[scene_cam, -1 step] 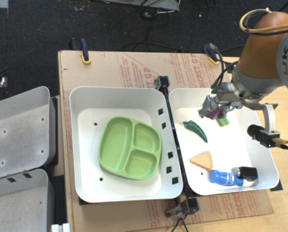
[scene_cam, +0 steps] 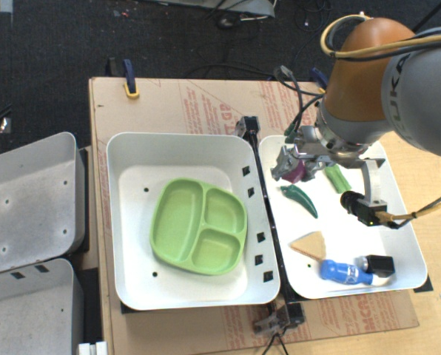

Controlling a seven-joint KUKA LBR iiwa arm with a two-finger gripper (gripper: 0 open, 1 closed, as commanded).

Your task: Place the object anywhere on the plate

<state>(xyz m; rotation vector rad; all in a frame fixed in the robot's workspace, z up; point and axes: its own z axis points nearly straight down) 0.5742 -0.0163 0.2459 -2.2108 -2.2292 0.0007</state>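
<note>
Pincer (scene_cam: 293, 166): over right bin (scene_cam: 405, 242), pinching a purple object (scene_cam: 297, 171). One green plate (scene_cam: 199, 226); two green pieces; one wedge (scene_cam: 310, 245); one blue bottle (scene_cam: 345, 272).

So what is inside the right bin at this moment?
The right bin holds a dark green pepper, a light green piece, a tan wedge, a blue bottle and a purple item at the hand. The arm hides the bin's far end.

Red print runs across the cardboard sheet (scene_cam: 206, 98) under my two bins — faint, reversed, nothing I can read. Same near its front edge — illegible.
</note>
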